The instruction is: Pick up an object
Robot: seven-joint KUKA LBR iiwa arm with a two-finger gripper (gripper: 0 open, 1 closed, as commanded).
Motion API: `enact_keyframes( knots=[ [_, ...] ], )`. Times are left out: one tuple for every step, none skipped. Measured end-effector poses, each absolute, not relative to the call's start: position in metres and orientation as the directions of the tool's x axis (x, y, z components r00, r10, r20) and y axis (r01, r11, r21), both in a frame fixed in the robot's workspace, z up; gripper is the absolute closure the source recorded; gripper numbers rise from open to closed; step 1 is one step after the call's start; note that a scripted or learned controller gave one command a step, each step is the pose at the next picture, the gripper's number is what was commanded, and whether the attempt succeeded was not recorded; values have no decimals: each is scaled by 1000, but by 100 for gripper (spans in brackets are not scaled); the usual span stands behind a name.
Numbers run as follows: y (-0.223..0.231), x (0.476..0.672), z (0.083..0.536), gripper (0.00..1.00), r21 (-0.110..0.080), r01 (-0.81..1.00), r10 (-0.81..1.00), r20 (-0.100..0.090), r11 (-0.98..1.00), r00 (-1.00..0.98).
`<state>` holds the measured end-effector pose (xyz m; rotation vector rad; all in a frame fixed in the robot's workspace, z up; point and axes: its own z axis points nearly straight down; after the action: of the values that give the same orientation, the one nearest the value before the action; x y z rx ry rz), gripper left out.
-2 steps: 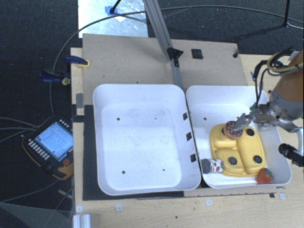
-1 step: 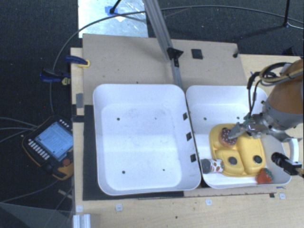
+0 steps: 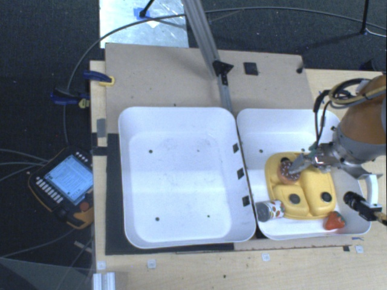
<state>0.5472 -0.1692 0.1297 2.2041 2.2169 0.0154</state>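
A big yellow plastic toy (image 3: 302, 189) with dark round holes lies in the right bin (image 3: 266, 132), toward its front. A small brownish-pink piece (image 3: 284, 171) rests at the toy's upper left. A small grey and white can (image 3: 269, 210) lies at the bin's front left corner, and a red-orange object (image 3: 333, 222) sits at the front right. My gripper (image 3: 297, 167) reaches in from the right and hangs low over the yellow toy's top, right beside the brownish piece.
The left bin (image 3: 175, 174) stands beside the right one, with black clips along their shared wall. A teach pendant (image 3: 63, 183) lies off the bench to the left. A slanted metal pole (image 3: 202, 29) crosses the bench's back edge.
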Motion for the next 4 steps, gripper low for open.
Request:
enact_keyframes(
  knots=[
    [-169, 545, 137, 100, 12, 1000, 1000, -1, 4, -4],
    [-172, 538, 195, 100, 5, 1000, 1000, -2, 4, -4],
    [-165, 547, 247, 100, 6, 1000, 1000, -2, 7, -7],
    [-165, 549, 281, 100, 5, 1000, 1000, -1, 6, -6]
  ],
)
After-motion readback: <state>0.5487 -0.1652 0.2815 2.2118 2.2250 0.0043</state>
